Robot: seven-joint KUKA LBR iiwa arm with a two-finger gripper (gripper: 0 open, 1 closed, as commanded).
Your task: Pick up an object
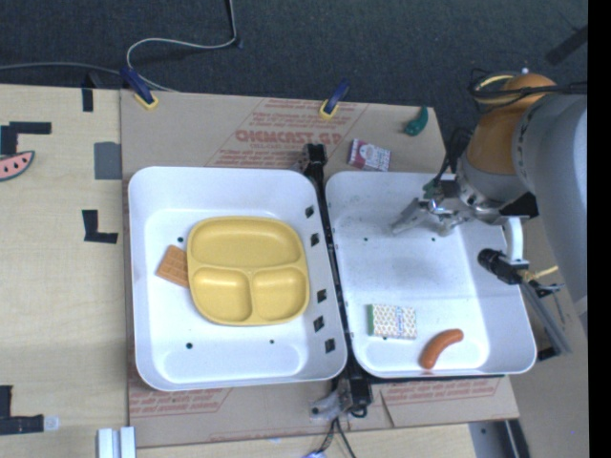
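worktop [57, 284]: pale wood, with black tape marks along its left side
cardboard sheet [239, 136]: brown with red print, lying under both bins
yellow clips [334, 100]: two on the sheet's far edge, one near the left corner and one near the middle
cable [181, 44]: thin, looping over the dark floor beyond the worktop
small red and white packet [368, 155]: on the cardboard just beyond the right bin
green bit [416, 120]: at the cardboard's far right corner
pink shape [14, 165]: at the worktop's left edge, partly cut off
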